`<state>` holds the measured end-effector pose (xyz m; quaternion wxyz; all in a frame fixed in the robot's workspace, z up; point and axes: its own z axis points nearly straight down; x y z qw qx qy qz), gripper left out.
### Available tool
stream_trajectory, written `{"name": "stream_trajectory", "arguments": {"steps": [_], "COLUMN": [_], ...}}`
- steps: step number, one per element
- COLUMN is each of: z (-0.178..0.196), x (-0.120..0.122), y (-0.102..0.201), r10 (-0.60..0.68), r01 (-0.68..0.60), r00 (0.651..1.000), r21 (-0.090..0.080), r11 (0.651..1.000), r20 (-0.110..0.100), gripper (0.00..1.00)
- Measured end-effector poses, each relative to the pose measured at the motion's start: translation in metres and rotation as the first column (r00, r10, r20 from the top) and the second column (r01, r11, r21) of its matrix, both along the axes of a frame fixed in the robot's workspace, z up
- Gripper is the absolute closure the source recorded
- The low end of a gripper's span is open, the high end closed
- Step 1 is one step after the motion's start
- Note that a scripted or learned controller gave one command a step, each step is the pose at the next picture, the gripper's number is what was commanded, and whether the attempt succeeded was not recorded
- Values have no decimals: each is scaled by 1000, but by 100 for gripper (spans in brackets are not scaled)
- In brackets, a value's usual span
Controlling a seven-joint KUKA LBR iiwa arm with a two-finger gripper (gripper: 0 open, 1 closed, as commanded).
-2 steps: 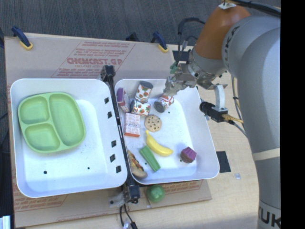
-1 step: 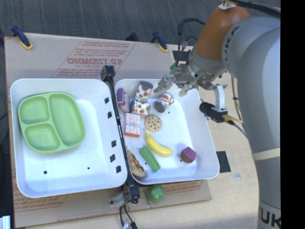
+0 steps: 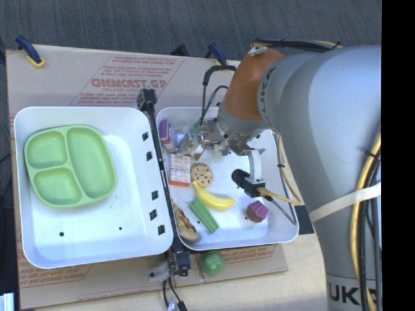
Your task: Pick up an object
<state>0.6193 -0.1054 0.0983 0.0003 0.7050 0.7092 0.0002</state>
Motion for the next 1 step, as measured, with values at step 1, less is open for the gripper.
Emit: {"name": "stream_trajectory", "arguments": {"steps": [1], "z": [11], "x": [1], "y": [2], "r10": [4], "r01": [-4], "r00": [1000], "r21": [2], "r11": [1000], "r20": [1], "gripper": [100]}}
